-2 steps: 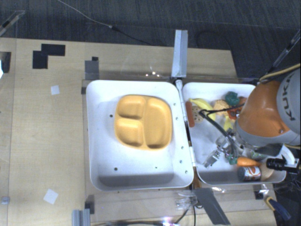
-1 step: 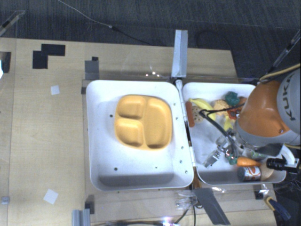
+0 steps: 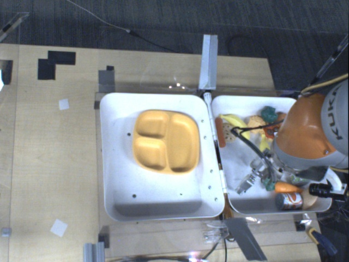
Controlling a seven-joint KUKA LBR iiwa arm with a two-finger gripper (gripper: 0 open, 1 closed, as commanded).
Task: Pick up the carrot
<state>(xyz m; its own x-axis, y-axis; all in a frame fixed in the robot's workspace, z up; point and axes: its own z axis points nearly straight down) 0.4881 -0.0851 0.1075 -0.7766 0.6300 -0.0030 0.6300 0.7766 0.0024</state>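
Gripper [image 3: 252, 180]: I see metal fingers [image 3: 244, 186] low in the right white bin [image 3: 234, 201]; can't tell their state.
Carrot: small orange carrot [image 3: 285, 188] just right of it.

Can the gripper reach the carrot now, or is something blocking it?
Probably yes. The gripper is low in the right bin, and the carrot lies close beside it, uncovered, though a can touches it.
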